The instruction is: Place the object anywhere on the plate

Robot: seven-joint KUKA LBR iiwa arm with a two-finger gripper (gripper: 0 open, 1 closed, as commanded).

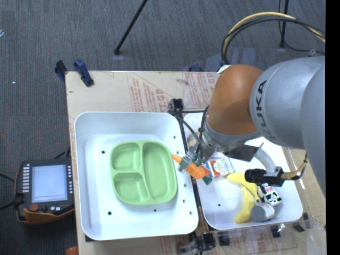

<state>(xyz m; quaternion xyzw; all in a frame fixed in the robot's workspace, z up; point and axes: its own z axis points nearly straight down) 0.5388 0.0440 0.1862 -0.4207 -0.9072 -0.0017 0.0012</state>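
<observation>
The fingers are seen at frame centre, closed around an orange object held over the seam between the two bins. Just left, the green plate is laid in the left bin. A banana is seen at lower right in the right bin.

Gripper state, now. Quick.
Gripper: shut on the orange carrot, carried over the divide between the two bins, right beside the green plate.
</observation>
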